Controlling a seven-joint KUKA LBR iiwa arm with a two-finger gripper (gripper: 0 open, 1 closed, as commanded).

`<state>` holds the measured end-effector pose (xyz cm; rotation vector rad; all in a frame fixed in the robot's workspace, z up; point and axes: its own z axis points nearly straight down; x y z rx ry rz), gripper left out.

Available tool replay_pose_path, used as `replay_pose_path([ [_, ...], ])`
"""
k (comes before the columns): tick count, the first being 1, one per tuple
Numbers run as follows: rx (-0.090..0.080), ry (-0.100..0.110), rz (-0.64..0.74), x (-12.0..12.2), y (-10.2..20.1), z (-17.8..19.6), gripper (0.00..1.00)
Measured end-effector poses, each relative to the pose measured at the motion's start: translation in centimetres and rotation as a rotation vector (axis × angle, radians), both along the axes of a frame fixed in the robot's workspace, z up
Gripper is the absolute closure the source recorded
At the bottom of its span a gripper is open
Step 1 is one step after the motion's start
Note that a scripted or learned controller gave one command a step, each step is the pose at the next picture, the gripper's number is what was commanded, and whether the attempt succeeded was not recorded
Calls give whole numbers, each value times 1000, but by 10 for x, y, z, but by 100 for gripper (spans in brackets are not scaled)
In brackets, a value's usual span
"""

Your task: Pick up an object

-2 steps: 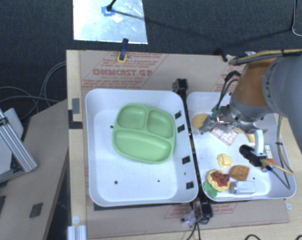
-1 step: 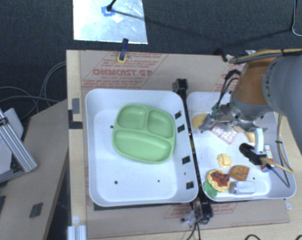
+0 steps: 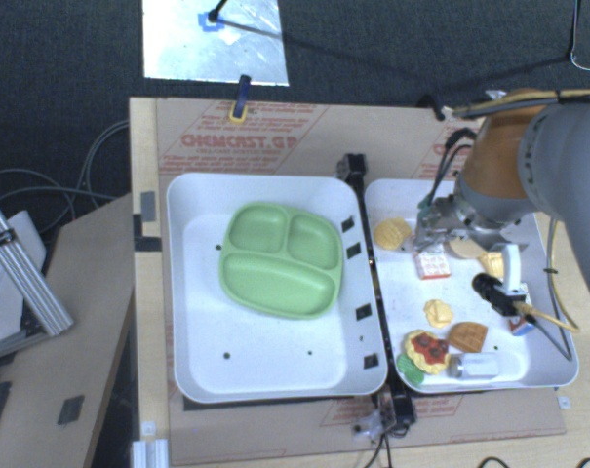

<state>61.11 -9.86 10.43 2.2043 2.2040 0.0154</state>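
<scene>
My gripper (image 3: 433,236) hangs low over the upper part of the right bin (image 3: 548,359), just above a small red and white box (image 3: 432,265). A round yellow waffle-like piece (image 3: 393,232) lies directly to its left. A tan flat piece (image 3: 462,249) and a yellow wedge (image 3: 491,261) lie to the gripper's right, partly hidden by the wrist. Further forward are a small yellow lump (image 3: 438,312), a brown bread slice (image 3: 467,336), a pizza slice on a green base (image 3: 426,351) and a clear pale item (image 3: 478,365).
The left bin (image 3: 192,261) holds a green divided plate (image 3: 280,259). A black divider with clips (image 3: 365,261) runs between the bins. The arm (image 3: 538,154) fills the upper right above the right bin.
</scene>
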Motion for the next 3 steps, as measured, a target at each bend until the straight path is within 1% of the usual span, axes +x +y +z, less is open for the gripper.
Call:
replay_pose_path([
  [1,10,17,4,-5,1,62,100],
  [2,9,16,5,-3,1,117,100],
  [3,12,24,7,-47,35,126,100],
])
